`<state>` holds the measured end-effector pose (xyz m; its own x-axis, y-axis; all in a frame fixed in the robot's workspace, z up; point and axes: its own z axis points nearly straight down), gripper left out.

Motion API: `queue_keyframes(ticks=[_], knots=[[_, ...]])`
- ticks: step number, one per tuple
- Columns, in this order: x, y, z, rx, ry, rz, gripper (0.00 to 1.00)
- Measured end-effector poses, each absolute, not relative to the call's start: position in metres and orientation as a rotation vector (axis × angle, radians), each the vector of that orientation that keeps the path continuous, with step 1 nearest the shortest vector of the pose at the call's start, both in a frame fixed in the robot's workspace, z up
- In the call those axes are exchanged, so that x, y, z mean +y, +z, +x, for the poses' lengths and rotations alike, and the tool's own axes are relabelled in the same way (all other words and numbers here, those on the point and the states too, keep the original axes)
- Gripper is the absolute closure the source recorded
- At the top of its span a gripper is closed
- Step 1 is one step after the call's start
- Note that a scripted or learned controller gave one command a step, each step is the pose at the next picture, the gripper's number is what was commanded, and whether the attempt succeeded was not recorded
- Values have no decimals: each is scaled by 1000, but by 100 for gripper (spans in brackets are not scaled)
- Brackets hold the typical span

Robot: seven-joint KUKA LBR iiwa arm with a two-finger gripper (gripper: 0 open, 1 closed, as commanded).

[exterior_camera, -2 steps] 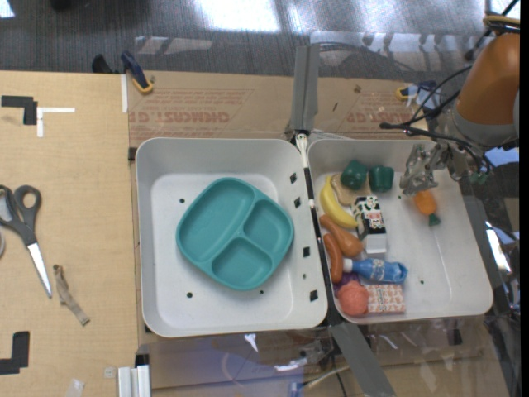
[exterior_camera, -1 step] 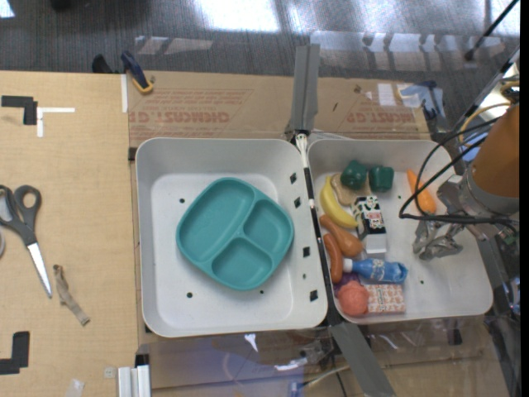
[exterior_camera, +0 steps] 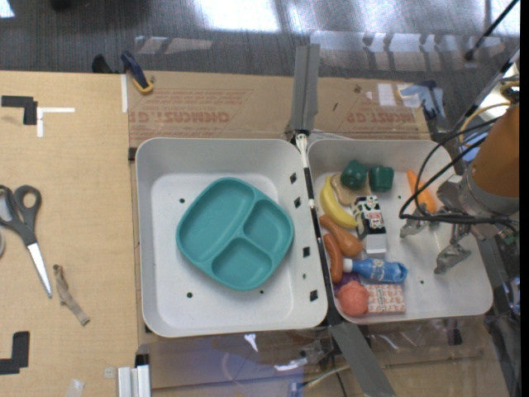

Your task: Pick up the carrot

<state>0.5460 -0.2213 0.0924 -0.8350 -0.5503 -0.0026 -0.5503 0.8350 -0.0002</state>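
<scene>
Hovering over the right bin [exterior_camera: 475, 292], my claw [exterior_camera: 436, 245] hangs with its fingers spread and nothing between them; the carrot [exterior_camera: 421, 193] lies just beyond it near the bin's far right side, apart from the banana [exterior_camera: 334, 208]

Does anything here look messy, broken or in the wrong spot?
Nothing is broken or spilled. The teal plate sits askew in the left bin. The right bin's toy food is jumbled along its left wall, while the carrot lies apart near the gripper.

bench [exterior_camera: 66, 222] | two white bins [exterior_camera: 149, 246] | scissors [exterior_camera: 29, 230] | cardboard sheet [exterior_camera: 215, 106]
</scene>
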Motion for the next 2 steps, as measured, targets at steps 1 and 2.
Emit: queue_keyframes(ticks=[1,2], knots=[[-220,92,494,3072,1,-647,0],[-221,113,576,3109,-1,-408,0]])
